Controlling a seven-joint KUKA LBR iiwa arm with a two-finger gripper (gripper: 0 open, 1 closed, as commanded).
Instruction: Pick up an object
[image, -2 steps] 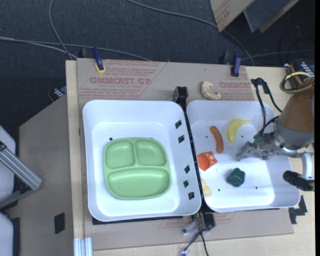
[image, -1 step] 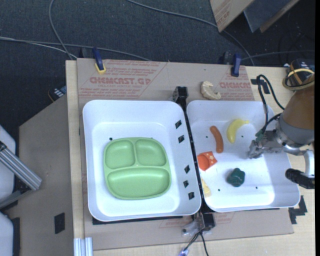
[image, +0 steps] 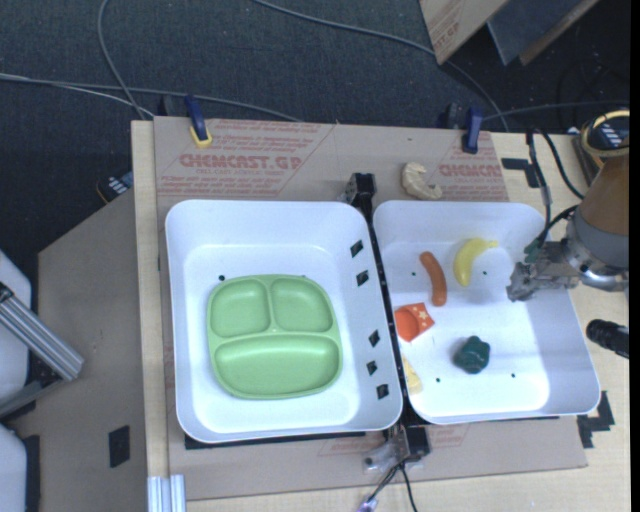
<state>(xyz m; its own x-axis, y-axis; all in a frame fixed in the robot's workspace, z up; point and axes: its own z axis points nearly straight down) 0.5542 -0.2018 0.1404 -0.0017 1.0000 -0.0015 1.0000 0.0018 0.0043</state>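
Note:
The right bin (image: 560, 350) holds several small objects: a yellow banana-like piece (image: 472, 258), an orange-red sausage (image: 434, 277), a red-orange wedge (image: 414, 321) and a dark green lump (image: 472, 354). A small yellow bit (image: 411, 376) lies at the bin's left wall. My gripper (image: 528, 280) hangs over the bin's right side, to the right of the yellow piece and apart from it. Nothing shows between its fingers.
The left bin (image: 190, 300) bears a green divided plate (image: 274, 335). A beige lump (image: 421, 181) lies on the cardboard behind the bins. Blue clamps (image: 198, 122) (image: 471, 128) sit at the board's far edge. Black clips line the divider between the bins (image: 372, 300).

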